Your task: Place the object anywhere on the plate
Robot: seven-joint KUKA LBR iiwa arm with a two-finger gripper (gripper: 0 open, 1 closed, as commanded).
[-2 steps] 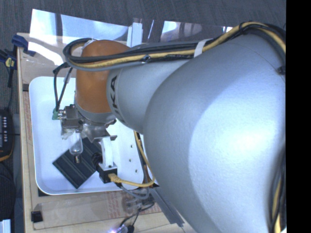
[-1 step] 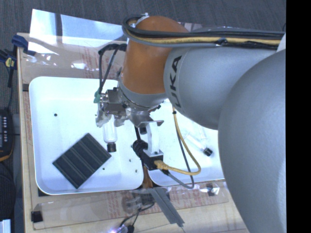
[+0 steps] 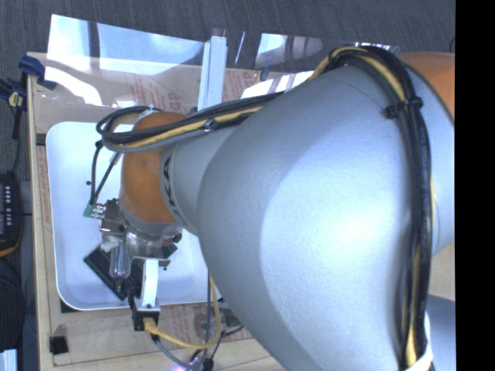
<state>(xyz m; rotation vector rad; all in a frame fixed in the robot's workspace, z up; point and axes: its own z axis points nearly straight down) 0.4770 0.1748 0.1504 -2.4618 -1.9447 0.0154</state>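
A: Camera view. Where's the tool?

B: Tool hangs low in the left bin, near its front edge. Arm covers the right bin and most of the frame.

A: Object?

B: Dark flat thing just under and left of the tool, on the bin floor, long axis slanting toward the front corner. Can't tell what it is, or whether they touch.

A: Tool wide or narrow?

B: Can't tell; wrist hides it.

A: Plate?

B: Can't place it. The dark thing could be it.

A: Obstacles?

B: Bin wall close in front; cables loop over the wrist.
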